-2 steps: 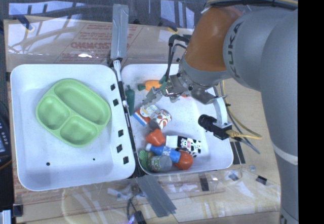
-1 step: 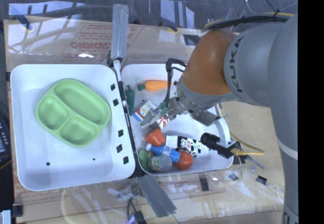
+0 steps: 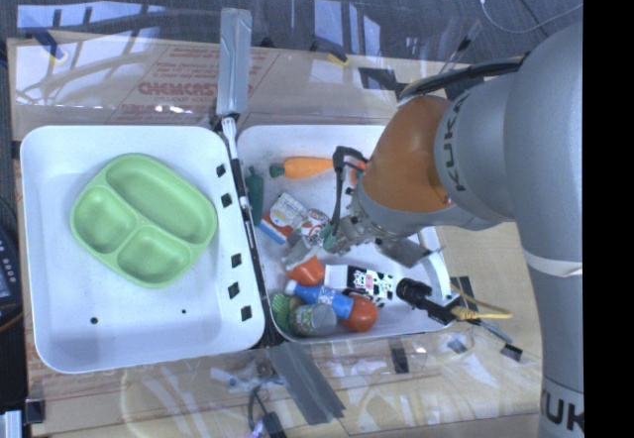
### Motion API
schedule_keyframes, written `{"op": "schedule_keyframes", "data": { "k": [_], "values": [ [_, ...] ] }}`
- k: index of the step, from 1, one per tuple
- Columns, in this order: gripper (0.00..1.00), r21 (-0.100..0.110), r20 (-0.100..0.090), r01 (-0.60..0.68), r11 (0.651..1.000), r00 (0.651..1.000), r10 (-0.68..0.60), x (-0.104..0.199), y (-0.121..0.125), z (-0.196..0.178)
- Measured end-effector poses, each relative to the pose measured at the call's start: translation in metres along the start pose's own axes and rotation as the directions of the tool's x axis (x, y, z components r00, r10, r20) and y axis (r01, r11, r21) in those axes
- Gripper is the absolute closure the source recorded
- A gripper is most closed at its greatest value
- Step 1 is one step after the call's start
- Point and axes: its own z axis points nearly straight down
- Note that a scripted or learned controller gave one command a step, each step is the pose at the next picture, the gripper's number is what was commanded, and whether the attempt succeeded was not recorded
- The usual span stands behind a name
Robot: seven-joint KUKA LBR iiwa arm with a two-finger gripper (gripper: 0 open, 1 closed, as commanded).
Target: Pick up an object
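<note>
Camera view: the hand (image 3: 332, 236) hangs low inside the right shallow white plastic bin (image 3: 297, 135), at the end of the smooth grey arm with a glossy orange band (image 3: 411, 164). Whether the hand is spread or pressed together cannot be told, because the wrist covers it from above, and nothing can be seen pinched in it.

Just to the left of the hand, touching or nearly touching its tip, lies a crinkled white packet with red and blue print (image 3: 289, 216). Beyond the hand, near the bin's far wall, lies a tapered orange plastic carrot (image 3: 307, 167). Further left, against the wall between the bins, lies a slim dark green stick (image 3: 256, 193).

On the near side of the hand is a rounded orange-red plastic piece (image 3: 307, 273), and beside that a boxy block with a black-and-white cow pattern (image 3: 369, 280). Nearer still, a small blue plastic toy (image 3: 327, 297), a shiny red ball (image 3: 361, 315) and a dull grey-green round can (image 3: 302, 319) crowd together along the front wall.

Well to the left of the hand, the left shallow white plastic bin (image 3: 59, 327) holds a matte pale green divided plate (image 3: 144, 218) with three rounded compartments. Both bins sit on the table (image 3: 149, 79), which is covered with printed cardboard under a clear, reflective sheet.
</note>
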Motion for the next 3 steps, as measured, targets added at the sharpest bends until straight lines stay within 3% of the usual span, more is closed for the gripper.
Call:
{"op": "schedule_keyframes", "data": {
  "k": [1, 2, 3],
  "values": [
    [0.0, -0.012, 0.004, 0.15, 0.989, 0.989, -0.15, -0.0449, 0.0067, 0.0198],
    [0.0, -0.006, 0.002, 0.149, 0.989, 0.989, -0.149, -0.045, 0.0043, 0.0228],
    [1.0, -0.004, 0.001, 0.153, 0.988, 0.988, -0.153, -0.0442, 0.0046, 0.0136]
  ]
}}
